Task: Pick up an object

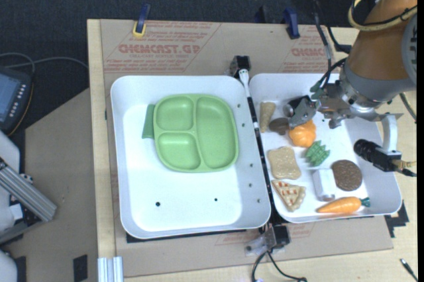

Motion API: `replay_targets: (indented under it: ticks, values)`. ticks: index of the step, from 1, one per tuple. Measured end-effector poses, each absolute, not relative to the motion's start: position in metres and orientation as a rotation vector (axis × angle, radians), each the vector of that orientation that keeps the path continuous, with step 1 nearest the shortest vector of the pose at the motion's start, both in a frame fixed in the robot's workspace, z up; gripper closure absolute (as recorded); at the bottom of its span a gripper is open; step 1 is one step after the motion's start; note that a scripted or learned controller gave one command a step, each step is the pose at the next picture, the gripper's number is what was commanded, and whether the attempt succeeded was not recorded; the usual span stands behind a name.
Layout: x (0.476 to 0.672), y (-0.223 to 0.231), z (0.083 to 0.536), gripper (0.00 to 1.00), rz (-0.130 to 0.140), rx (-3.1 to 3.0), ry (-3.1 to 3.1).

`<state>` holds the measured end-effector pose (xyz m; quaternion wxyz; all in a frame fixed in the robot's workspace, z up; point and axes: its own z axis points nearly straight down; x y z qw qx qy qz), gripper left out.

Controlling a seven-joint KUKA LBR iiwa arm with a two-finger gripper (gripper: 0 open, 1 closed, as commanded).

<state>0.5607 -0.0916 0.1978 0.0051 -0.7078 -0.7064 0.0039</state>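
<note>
Over the right bin [391,198], we see the gripper [303,114] lowered just above the orange ball [303,135], which sits toward the end of that bin nearest the green tray [196,132]. We take the ball as the thing to lift, since the gripper hangs closest to it. We cannot tell how far the jaws stand apart, nor whether they touch the ball; the dark fingers blur into each other and nothing is plainly seen between them.

Landmark for what follows: the orange ball. Just beside it, away from the tray, lies a small green leafy piece [317,153]. Below it sits a slice of bread [284,162], then a waffle wedge [289,194]. A brown round patty [346,175] lies further off, and a carrot [339,206] lies well apart at the near rim.

Handling, as we judge it: the ball looks like a light, hard plastic toy, smooth and round, so likely slippery and prone to roll or squirt out sideways. We would close across its widest middle, fingers centred, approach straight down. The leafy piece beside it may get nudged.
</note>
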Motion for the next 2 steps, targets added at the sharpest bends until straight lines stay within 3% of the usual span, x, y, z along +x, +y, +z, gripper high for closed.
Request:
replay_targets:
  ticks: [1,2]
  values:
    - [0.564,-0.092,0.204,0.00,-0.001,-2.221,-2.222]
    - [0.563,-0.092,0.161,0.00,0.005,-2.218,-2.217]
